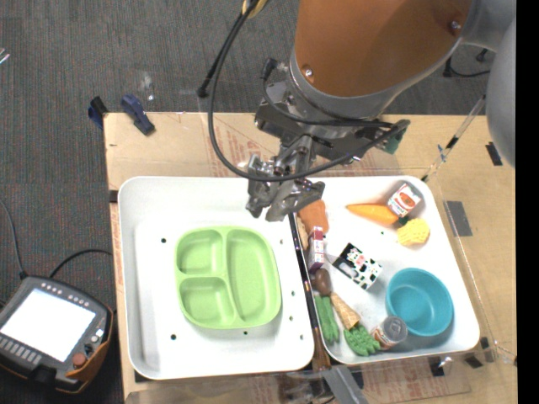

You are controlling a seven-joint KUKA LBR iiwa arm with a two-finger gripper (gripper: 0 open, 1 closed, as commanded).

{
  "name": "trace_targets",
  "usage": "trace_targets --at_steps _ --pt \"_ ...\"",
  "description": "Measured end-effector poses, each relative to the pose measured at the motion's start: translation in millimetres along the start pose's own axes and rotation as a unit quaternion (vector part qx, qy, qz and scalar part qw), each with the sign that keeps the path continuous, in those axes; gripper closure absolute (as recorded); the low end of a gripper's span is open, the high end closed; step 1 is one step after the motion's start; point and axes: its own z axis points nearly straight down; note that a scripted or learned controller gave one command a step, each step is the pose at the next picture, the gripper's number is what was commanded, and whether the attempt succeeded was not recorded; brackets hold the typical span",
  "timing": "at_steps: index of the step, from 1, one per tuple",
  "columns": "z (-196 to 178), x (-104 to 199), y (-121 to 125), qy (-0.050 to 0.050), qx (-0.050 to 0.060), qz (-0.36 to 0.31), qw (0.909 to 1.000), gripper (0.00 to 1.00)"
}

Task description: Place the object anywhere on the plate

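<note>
From above, the pincer (280, 199) hangs over the bins' shared edge beside an orange-brown toy (313, 215) — whether it grips anything cannot be told. The green plate (227, 277) lies in the left bin (147, 225). A sound placement probably needs travel left — releasing low over a compartment.

A broad orange band (379, 32) is seen above grey wrist housing (337, 112). A black cable (221, 99) is looped beside it, and the metallic pincer (282, 196) is mounted below.
</note>
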Motion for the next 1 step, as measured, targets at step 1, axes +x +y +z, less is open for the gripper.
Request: trace_targets --at_steps 1 --pt "5.1 104.4 -12.1 0.003 -0.003 -0.08 0.9968 1.0"
